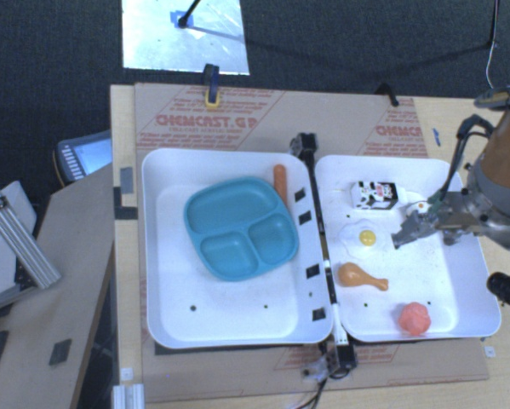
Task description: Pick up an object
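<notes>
The right bin (459, 271) holds a black-and-white cow-patterned carton (375, 195), a fried egg (363, 238), an orange chicken drumstick (362, 276) and a pink ball (415, 317). My gripper (411, 229) hangs over that bin's right half, just right of the fried egg and below the carton, its dark fingers pointing left. Nothing shows between the fingers. In the left bin (165, 262) lie a blue divided plate (240, 227) and an orange hot dog (280, 182) by the plate's upper right edge.
A black divider (316, 228) with clips runs between the two bins. The bins rest on a cardboard sheet (237, 118). A yellow clamp (212, 88) stands at the back. The arm's body (501, 186) fills the right bin's right side.
</notes>
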